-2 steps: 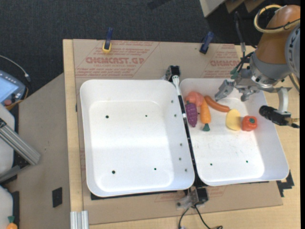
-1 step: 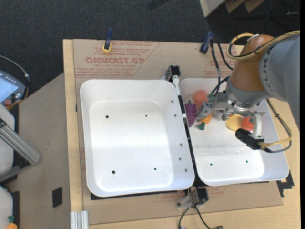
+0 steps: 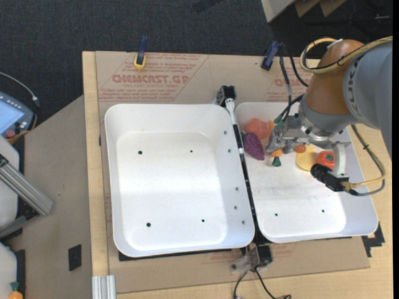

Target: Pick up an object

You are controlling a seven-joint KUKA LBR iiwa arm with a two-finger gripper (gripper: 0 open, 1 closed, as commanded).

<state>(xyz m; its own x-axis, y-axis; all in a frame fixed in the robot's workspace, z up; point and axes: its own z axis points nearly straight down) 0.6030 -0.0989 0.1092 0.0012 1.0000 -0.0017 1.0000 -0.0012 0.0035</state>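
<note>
- While the arm (image 3: 352,86) is reaching in from the right side of the bench, its gripper (image 3: 282,143) is hanging low over the far left part of the right bin (image 3: 299,220).
- How far the gripper is open, and whether it is holding something, I cannot tell; the wrist is hiding much of it.
- A purple object (image 3: 253,146) is lying just beside the gripper, close to the left wall of the right bin.
- An orange-pink object (image 3: 257,127) is lying near the far left corner of that bin, touching or almost touching the purple one.
- A small green piece (image 3: 275,161) is sitting on the bin floor under the gripper.
- A yellow object (image 3: 305,160) and a red-orange object (image 3: 325,158) are lying together toward the right side of the bin, partly covered by the arm.
- The left bin (image 3: 168,179) is standing beside the right bin, and their walls are meeting near the middle of the bench.
- Two clips, one yellow (image 3: 141,58) and one blue (image 3: 270,55), are sitting on the far edge of the cardboard (image 3: 162,76).
</note>
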